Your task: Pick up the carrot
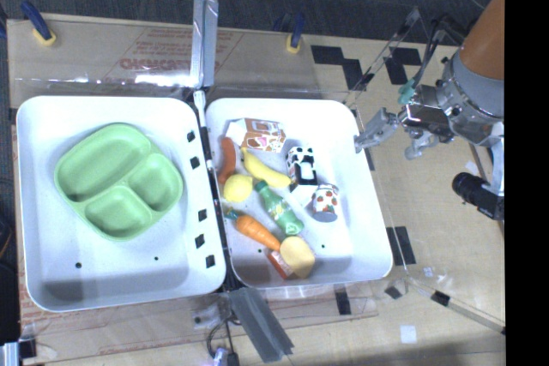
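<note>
Camera view looks down at a slant on a desk [446,253] that carries two shallow white bins side by side. Within the left bin [51,270] lies a green plate [118,180] divided into three compartments. Crowded into the right bin [364,244] is a jumble of small things. The carrot [255,229] lies in the lower left part of this bin, orange, slanting from upper left to lower right, its green top end pointing toward the bin's left wall. Just above it sits a lemon [238,188], and a banana [266,171] stretches across the middle. A green bottle [280,209] lies just to the carrot's right, close enough that they seem to touch. A pale yellow rounded piece [298,253] rests at the carrot's lower end, over something red. Against the left wall lies a sausage [227,159]; a printed carton [262,135] sits near the top, a black-and-white cow figure [300,164] and a small cup with a strawberry print [324,201] toward the right. The gripper [396,135] hangs outside the bin, above its upper right corner and well apart from the carrot, with the arm [480,64] reaching in from the right. Whether the fingers are spread or closed cannot be told; nothing is seen between them.
</note>
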You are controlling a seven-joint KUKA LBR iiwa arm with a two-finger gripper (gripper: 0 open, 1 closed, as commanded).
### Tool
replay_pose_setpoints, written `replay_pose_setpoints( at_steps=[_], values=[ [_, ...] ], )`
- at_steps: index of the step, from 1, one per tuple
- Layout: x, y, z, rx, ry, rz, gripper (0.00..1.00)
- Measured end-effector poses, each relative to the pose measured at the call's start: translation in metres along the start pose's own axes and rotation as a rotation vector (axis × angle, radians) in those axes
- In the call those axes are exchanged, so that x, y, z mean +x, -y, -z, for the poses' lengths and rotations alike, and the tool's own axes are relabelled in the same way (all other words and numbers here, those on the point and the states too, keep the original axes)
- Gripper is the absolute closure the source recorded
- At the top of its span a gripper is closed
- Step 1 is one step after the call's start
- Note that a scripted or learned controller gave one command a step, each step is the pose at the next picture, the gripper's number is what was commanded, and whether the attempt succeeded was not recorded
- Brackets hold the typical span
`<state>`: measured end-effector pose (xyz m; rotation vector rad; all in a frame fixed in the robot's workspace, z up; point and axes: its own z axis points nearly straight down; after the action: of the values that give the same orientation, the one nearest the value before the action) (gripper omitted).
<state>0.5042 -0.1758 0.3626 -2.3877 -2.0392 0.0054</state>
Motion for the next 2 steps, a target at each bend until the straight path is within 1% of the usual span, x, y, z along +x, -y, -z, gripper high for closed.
replay_pose_setpoints(
  at_steps=[1,2],
  values=[
    [0.047,0.028,-0.147,0.005,-0.001,-0.032,0.0],
    [0.071,0.035,-0.123,0.0,0.0,-0.275,0.0]
  ],
)
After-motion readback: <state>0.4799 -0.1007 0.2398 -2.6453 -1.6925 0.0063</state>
